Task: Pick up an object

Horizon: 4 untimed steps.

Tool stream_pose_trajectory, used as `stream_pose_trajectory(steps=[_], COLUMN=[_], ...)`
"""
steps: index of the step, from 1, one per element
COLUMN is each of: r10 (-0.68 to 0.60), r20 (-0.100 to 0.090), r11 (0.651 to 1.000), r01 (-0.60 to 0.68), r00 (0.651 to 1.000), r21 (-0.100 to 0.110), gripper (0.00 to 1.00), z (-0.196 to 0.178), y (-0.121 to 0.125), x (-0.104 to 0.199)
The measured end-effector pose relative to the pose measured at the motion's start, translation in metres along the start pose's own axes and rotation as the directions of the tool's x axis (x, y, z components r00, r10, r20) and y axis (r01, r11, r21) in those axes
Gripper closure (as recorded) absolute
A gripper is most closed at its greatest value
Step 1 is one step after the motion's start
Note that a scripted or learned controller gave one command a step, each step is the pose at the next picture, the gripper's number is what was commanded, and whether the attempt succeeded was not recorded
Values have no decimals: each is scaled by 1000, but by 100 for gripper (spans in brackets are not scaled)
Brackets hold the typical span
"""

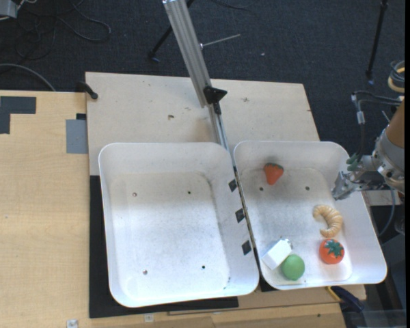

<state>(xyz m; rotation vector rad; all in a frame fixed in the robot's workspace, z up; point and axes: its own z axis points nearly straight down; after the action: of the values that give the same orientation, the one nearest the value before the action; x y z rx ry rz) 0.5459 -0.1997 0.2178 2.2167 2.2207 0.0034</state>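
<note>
Nearest the camera, right bin (369,279), front corner: green ball (293,266) touching a white block (277,253) on its left; tomato-like red piece with green top (332,251) just to the right, apart from the ball. Slightly further back, tan croissant-shaped piece (329,219) near the right wall, just behind the tomato. Further still, red strawberry-like piece (274,173), alone near the bin's back left, well apart from the rest. Left bin (116,183): bare floor, nothing to grab. Beyond both bins, slanted aluminium rail (191,53) running up from the divider.

Gripper (344,185) at the right bin's right rim, level with the middle of the bin, above and beside the croissant, touching nothing. Jaw state: cannot tell, too small and blurred. Nothing seen between them.

Step in hand, by judgement: approach, no target engaged yet. Closest candidate: croissant. Next move calls for shifting inward off the rim, centring over the piece, aligning across its narrow width, descending, closing. Wall clearance tight there; strawberry an easier isolated pick.
</note>
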Motion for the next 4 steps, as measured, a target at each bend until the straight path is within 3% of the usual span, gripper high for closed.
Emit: stream_pose_trajectory(steps=[1,3,4], r10=[-1,-2,-3], r20=[0,-4,-4], r11=[1000,1000,1000], r01=[1,2,3], r00=[1000,1000,1000], r21=[0,8,10], gripper=[100,100,100], z=[-53,-56,-40], y=[1,-9,-17], x=[-1,98,152])
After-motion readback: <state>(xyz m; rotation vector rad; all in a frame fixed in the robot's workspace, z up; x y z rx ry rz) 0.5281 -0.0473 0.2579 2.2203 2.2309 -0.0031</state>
